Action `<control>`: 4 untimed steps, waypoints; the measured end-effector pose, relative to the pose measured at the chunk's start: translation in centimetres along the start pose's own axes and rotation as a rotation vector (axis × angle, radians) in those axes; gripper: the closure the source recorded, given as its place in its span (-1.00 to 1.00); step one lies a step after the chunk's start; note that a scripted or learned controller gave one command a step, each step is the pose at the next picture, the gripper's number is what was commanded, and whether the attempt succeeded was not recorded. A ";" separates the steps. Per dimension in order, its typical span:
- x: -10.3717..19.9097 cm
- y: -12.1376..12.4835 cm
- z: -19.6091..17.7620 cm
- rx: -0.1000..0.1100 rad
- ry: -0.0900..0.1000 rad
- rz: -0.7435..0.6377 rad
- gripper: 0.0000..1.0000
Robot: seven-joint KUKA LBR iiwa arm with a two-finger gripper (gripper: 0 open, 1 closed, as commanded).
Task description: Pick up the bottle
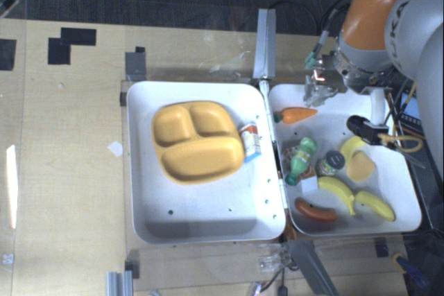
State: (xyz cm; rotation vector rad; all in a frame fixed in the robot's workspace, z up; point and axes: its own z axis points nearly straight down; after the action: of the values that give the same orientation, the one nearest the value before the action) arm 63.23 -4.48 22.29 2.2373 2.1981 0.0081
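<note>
A green bottle (299, 159) lies tilted in the right bin (409, 215), near its left wall. My gripper (316, 90) hangs over the far left corner of that bin, just above an orange carrot (299, 115). The bottle is well in front of the gripper and apart from it. I see nothing held at the gripper's tip.
Around the bottle in the right bin lie a dark round jar (333, 163), a yellow lemon (352, 146), a tan block (361, 167), two bananas (337, 191), and a red sausage (316, 210). The left bin (208, 218) holds a yellow divided plate (198, 141) and a small white, red and blue container (250, 141).
</note>
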 end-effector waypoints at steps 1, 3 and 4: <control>0.0 0.0 0.1 0.001 0.000 0.000 -1.00; -5.9 -4.1 11.7 -0.001 0.000 -0.429 -1.00; -5.8 -3.9 10.6 -0.007 0.000 -0.430 1.00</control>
State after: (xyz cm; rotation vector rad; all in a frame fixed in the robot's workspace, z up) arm 59.28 -10.24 11.69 1.7127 2.6198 0.0138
